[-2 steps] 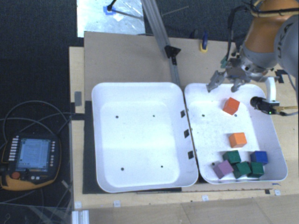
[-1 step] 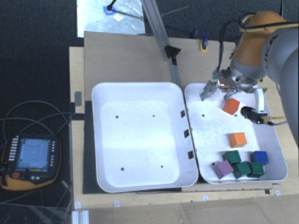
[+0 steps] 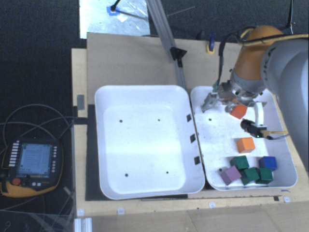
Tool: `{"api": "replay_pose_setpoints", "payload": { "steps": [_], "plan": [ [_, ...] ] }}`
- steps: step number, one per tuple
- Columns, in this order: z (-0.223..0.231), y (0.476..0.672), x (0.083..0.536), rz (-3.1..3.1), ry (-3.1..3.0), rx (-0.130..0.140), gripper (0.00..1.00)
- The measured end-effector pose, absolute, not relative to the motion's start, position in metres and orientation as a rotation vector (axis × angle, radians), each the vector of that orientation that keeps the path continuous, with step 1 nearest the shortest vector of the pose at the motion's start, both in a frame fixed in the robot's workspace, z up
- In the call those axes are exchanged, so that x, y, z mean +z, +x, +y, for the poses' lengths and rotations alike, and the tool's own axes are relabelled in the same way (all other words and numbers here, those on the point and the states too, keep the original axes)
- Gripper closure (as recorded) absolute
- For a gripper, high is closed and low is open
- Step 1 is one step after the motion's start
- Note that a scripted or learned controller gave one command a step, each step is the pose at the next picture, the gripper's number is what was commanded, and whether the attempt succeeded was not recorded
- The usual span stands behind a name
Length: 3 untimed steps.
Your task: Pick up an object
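Camera view: right bin (image 3: pixel 285 175) first — purple, green and blue blocks (image 3: pixel 248 170) along its near edge, orange cube (image 3: pixel 245 144) behind them. Farther back, the gripper (image 3: pixel 238 111) hangs over the bin with a red-orange block (image 3: pixel 238 112) seemingly beneath it; grip unclear. Arm (image 3: pixel 282 57) bends in from beyond.

Teach pendant (image 3: pixel 31 167) with cables on dark floor, left | metal pole (image 3: pixel 163 28) crossing the bench's (image 3: pixel 130 57) far side
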<state>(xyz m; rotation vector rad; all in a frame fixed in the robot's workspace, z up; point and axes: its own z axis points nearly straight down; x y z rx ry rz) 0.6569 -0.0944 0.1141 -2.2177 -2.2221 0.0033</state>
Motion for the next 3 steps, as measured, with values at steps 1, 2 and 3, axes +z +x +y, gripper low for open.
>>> {"api": "replay_pose_setpoints", "payload": {
  "steps": [1, 2, 3],
  "plan": [
    [-0.095, 0.659, 0.129, -2.228, -2.220, -0.006, 1.00],
    [-0.100, 0.667, 0.191, -2.230, -2.223, -0.009, 1.00],
    [-0.101, 0.668, 0.232, -2.230, -2.221, -0.007, 1.00]
  ]
}}
